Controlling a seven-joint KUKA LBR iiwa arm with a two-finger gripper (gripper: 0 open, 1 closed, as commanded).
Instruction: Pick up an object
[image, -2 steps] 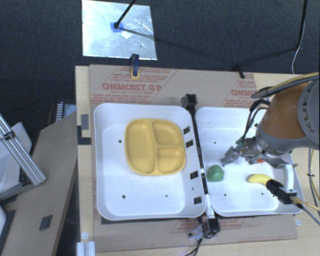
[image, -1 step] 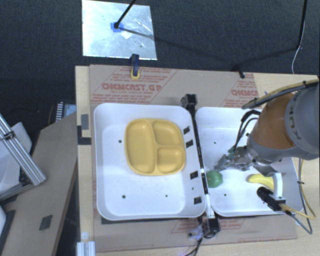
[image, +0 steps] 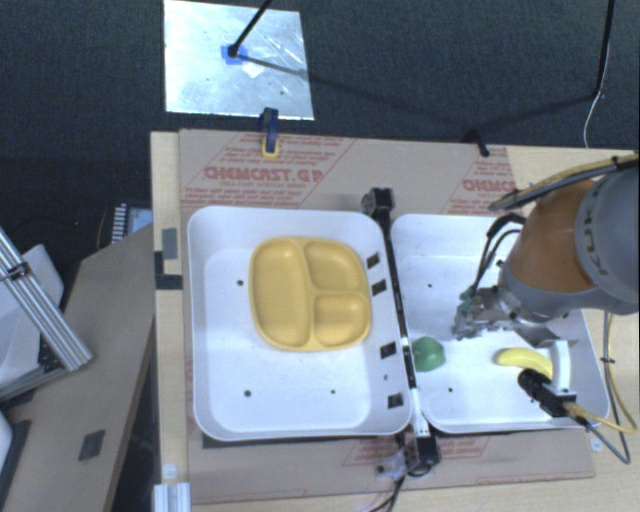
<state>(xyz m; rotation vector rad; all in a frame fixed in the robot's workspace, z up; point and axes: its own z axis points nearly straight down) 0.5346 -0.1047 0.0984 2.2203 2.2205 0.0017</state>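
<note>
I find the pick not yet made: the gripper (image: 468, 322) hangs low in the right bin (image: 430, 250), its grasp state beyond my telling, while the green object (image: 428, 353) and banana (image: 522, 359) lie near its front edge.

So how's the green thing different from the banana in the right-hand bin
The green object is small, rounded and green; the banana is long, curved and yellow. The green object sits near the bin's left wall by the divider, while the banana lies further right, below the arm. Both rest on the floor of the right bin.
</note>
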